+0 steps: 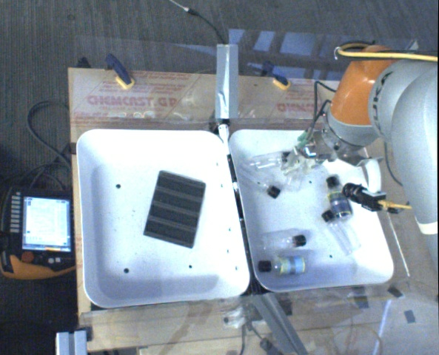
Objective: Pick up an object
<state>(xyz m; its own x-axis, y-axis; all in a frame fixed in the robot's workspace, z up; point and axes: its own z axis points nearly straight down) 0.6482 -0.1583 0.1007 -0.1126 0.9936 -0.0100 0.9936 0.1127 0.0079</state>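
Note:
My gripper (302, 156) hangs low over the back of the right bin (315, 281), among clear plastic items. A clear bottle (262, 164) lies just left of it, with a small black cap (273, 191) in front. Further right lies a clear vial (340, 214) with a black cap. Near the bin's front are a clear bottle (283, 239) and a labelled bottle (287, 265), both black-capped. In the left bin (101, 272) rests a black ribbed slab (175, 208).
A metal post (225, 80) stands behind the divide between the two bins. Clamps (120, 70) hold a clear sheet along the back edge. A handheld pendant (45, 228) with a lit screen sits left of the bench.

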